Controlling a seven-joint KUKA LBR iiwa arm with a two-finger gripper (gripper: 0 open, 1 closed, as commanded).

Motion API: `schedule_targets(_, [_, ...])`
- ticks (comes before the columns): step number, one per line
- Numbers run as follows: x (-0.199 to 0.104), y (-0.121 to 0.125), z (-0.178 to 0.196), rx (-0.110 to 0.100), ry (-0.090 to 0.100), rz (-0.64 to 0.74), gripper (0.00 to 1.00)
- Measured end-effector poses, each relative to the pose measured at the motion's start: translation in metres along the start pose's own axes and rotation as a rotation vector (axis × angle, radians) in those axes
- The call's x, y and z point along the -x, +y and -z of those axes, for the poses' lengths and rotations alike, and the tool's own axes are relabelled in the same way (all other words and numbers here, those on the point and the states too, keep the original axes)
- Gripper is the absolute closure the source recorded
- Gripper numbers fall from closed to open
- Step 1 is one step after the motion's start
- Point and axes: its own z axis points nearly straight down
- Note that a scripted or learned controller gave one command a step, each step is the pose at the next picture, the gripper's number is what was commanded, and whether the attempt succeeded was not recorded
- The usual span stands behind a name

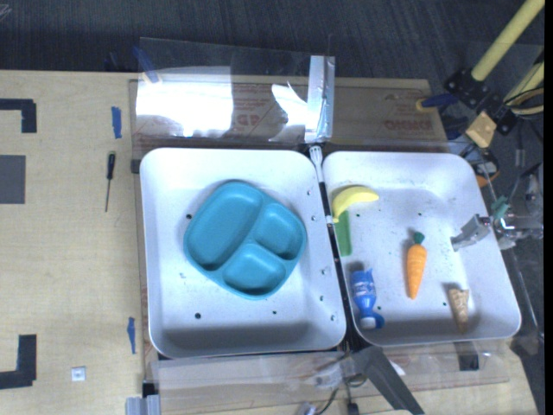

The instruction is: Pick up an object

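My pincer, a metallic shape at the right bin's right rim, is too blurred to tell whether spread or pressed. In that smooth white bin lie a tapered orange carrot, a curved yellow banana, a green stick, a blue bottle and a brown cone. A glossy blue divided plate fills the left bin.

One fixed overhead camera, slanted down, both bins apparently whole
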Motion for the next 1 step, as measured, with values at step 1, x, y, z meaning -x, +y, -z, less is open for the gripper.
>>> schedule_targets(1, [-0.0687, -0.02, -0.1003, 0.005, -0.002, 0.111, 0.0])
